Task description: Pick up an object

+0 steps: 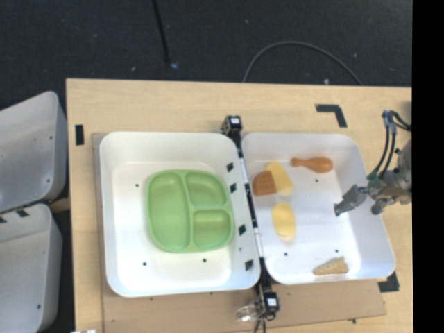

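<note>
There is a single camera, fixed high over the bench (173,106) and looking down at a slight slant, so the wooden top tilts a little in the frame. It hangs far enough back to take in both white bins whole: the left bin (118,186) and the right bin (347,234) side by side near the middle, with bare bench around them. Beyond the far edge a strip of dark floor (104,26) fills the top of the view. The arm (395,179) enters at the right edge.
</note>
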Available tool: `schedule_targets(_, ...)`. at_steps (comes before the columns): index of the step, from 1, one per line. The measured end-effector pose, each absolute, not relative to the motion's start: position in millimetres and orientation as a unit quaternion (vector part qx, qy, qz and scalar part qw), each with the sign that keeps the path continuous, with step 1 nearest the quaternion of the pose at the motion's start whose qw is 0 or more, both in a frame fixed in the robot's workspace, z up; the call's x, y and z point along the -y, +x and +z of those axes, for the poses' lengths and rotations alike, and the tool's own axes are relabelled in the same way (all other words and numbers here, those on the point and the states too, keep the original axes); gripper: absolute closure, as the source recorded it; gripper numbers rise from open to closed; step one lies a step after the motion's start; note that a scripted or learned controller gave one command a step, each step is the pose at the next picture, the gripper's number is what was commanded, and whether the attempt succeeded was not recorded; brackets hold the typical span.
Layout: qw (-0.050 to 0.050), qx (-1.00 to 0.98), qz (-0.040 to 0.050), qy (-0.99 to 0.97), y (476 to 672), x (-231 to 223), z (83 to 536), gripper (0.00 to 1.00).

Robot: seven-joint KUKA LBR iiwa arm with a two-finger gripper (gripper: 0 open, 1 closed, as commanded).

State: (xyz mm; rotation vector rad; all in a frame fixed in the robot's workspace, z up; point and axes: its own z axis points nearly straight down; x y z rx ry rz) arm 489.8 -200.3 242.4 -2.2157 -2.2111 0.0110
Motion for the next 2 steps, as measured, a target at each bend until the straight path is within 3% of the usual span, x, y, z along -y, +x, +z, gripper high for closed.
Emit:
schedule_targets(1,0.001,0.708,0.0011,-0.707,492.1,199.8,247.5,0.00)
schedule_targets(2,0.003,0.707,0.0022,-0.707,498.2,194.4,186.5,0.00)
